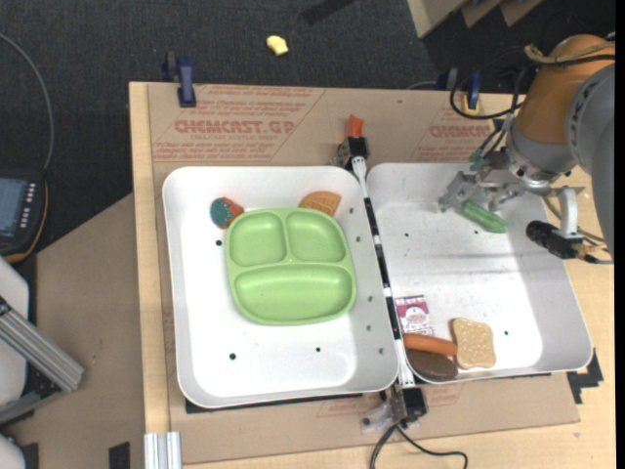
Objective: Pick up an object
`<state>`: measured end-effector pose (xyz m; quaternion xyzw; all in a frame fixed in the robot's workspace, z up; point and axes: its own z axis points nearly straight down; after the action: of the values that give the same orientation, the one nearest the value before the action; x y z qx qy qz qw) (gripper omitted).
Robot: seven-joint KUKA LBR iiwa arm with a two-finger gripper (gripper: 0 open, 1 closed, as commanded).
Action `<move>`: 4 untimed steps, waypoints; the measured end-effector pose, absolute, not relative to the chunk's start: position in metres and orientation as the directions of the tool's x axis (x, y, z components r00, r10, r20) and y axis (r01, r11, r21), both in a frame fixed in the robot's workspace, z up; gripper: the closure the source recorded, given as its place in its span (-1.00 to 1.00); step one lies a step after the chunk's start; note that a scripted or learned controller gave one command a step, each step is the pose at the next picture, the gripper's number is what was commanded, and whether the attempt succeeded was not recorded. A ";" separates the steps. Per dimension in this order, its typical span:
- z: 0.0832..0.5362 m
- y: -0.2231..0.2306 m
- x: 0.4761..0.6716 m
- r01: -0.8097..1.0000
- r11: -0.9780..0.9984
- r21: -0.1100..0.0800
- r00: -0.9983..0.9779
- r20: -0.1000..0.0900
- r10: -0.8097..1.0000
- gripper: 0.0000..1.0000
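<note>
From the camera view above the worktop (146, 262), my hand (476, 195) sits low in the far part of the right bin (547, 291), reaching in from the right. Just beneath and beside it lies a green object (485, 217), slanted across the bin floor. My fingers hang close around its upper end, but I cannot tell whether they are spread or clenched, nor whether the green thing is between them or merely next to them.

Other candidates sit at the near corner of the same bin: a slice of toast (474, 343), a sausage (430, 344) touching a brown round piece (434, 364), and a small pink packet (413, 313) just beside the divider. The left bin (186, 291) holds a green divided plate (290, 265), with a small round red-and-teal toy (226, 211) and an orange-brown piece (321, 202) at its far edge.

I judge the pick as barely begun: I am positioned at the green object, nothing is visibly lifted, and the grasp and raise remain.
</note>
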<state>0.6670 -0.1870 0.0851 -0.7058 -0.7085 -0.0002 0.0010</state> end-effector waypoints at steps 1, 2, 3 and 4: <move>0.096 -0.189 0.668 1.000 0.003 0.002 -0.003 -0.002 1.000 1.00; 0.096 -0.189 0.667 1.000 0.003 0.001 -0.003 -0.002 1.000 -1.00; 0.128 -0.192 0.641 1.000 -0.001 -0.001 0.001 0.000 1.000 -1.00; 0.087 -0.162 0.641 1.000 0.002 0.006 -0.002 -0.006 1.000 -1.00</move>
<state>0.6411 -0.1616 0.0873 -0.7063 -0.7079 0.0000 -0.0041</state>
